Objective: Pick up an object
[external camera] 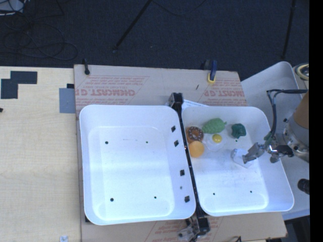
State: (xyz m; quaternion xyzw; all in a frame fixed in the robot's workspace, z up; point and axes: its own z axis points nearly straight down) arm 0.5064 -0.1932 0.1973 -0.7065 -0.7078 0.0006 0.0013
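Gripper (251, 156), finger state indeterminate, sits low in the right bin (275, 198) by a pale object (238, 156); risk: nudging it aside, closing on nothing.

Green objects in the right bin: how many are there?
2. The light green object lies near the bin's far wall. The dark green object sits to its right in the camera view. The gripper may hide others.

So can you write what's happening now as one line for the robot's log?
tool: over right bin, by a pale object | grasp: unconfirmed | in bin: orange ball, donut, green items
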